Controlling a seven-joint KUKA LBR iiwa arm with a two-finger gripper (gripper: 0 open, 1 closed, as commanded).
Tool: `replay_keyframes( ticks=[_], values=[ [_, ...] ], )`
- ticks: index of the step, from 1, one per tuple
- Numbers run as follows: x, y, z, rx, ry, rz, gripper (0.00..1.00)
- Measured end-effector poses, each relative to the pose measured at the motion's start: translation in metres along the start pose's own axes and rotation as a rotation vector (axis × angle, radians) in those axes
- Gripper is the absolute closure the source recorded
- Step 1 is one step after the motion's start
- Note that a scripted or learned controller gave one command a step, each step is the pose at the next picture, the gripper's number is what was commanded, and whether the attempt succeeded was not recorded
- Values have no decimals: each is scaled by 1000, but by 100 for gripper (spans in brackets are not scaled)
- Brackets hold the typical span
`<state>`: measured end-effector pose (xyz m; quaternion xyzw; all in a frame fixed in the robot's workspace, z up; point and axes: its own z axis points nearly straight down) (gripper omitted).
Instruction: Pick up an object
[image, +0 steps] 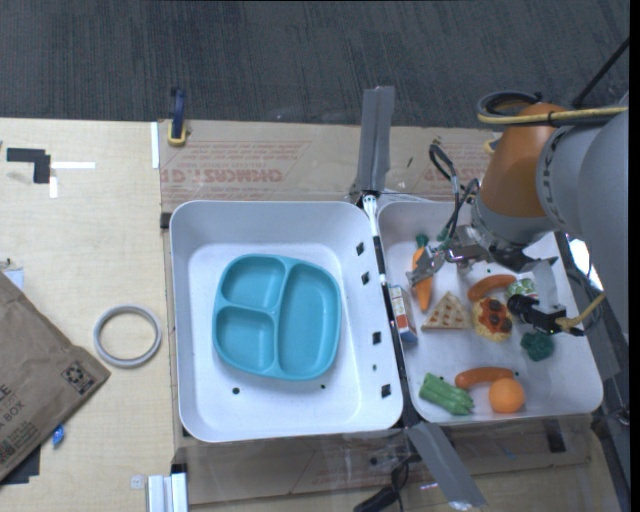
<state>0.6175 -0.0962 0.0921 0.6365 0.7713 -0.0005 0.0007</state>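
Cardboard covers your bench under both bins. Your gripper (428, 262) hangs low in the right bin (585, 395), fingers narrowly parted, nothing visibly between them. Just below lies a tapered orange carrot (425, 291), beside a sandwich wedge (446, 313).

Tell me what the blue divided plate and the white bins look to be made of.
The blue plate looks like moulded plastic: uniform colour, matte sheen, rounded compartment walls. The white bins also seem plastic, with smooth, faintly glossy walls and rounded corners, though thin painted metal can't be ruled out.
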Motion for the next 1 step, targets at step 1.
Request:
replay_keyframes(
  ticks=[1],
  values=[
    [0,0,-9,1,-1,-2,100]
  ],
)
